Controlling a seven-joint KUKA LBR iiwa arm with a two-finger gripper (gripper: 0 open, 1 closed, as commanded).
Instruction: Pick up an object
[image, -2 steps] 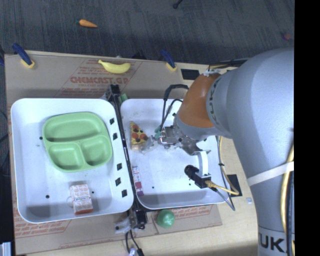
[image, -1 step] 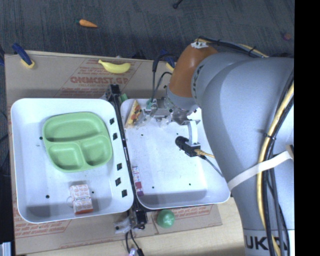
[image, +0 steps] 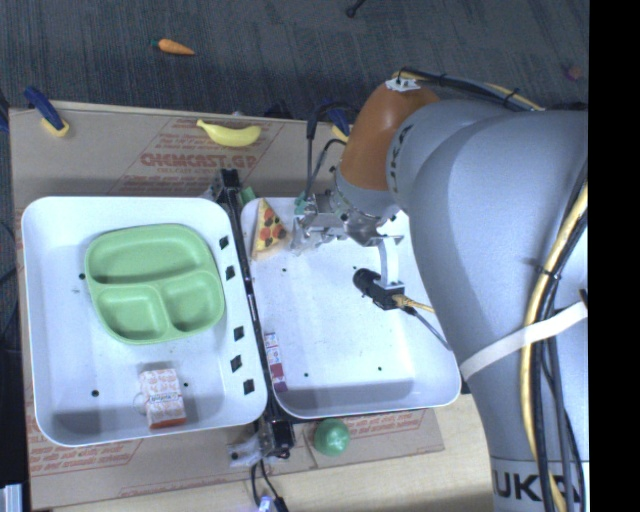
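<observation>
Grey arm (image: 480, 230) reaches in from right; pincer (image: 312, 228) lowered, pointing left.

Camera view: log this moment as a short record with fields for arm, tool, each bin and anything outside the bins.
arm: reaches in from the right, over the right bin
tool: low at the right bin's far left corner, beside the pizza slice
left bin: green divided tray; small packet nearer the front
right bin: pizza slice at its far left corner
outside bins: banana on the cardboard behind; green ball in front
</observation>
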